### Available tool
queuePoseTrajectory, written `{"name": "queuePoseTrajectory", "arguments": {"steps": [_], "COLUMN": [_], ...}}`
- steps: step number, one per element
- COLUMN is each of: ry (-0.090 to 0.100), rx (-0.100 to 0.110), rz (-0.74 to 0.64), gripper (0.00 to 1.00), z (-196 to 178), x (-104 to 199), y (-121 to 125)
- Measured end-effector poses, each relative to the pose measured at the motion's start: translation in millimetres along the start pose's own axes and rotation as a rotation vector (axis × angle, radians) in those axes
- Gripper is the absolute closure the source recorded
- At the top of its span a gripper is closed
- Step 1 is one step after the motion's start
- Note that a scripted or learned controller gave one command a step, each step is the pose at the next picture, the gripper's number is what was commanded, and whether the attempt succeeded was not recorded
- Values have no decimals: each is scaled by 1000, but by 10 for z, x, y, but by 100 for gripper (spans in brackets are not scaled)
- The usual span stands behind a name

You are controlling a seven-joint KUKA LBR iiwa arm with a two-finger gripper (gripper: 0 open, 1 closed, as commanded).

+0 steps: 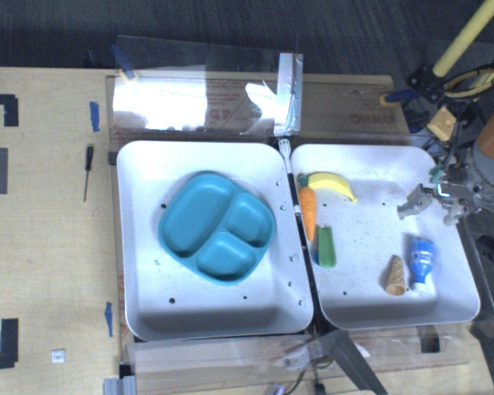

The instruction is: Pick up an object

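- Gripper (432, 202) over right bin (370, 303), fingers spread, nothing held.
- Blue-white bottle (421, 262) just below it, lying flat.
- Brown cone (394, 276) beside bottle.
- Banana (333, 185), carrot (309, 211), green block (325, 247) well left.

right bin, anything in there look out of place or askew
Nothing looks spilled or damaged. The banana, carrot and green piece crowd the left wall of the right bin; the cone and blue bottle lie on their sides.

A pale wooden bench (41, 245) meets dark grey carpet (230, 6) behind it.
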State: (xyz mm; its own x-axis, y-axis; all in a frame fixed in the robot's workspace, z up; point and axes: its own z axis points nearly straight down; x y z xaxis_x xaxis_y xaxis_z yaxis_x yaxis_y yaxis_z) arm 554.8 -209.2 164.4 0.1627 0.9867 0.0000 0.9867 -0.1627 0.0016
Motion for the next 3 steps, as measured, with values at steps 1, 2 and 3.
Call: {"name": "queuePoseTrajectory", "arguments": {"steps": [1, 2, 3], "ry": [2, -1, -1], "rx": [-3, -13, -7], "rz": [12, 14, 14], "gripper": [0, 100, 0], "z": [774, 644, 673], "x": [71, 58, 60], "y": [-621, -591, -610]}}
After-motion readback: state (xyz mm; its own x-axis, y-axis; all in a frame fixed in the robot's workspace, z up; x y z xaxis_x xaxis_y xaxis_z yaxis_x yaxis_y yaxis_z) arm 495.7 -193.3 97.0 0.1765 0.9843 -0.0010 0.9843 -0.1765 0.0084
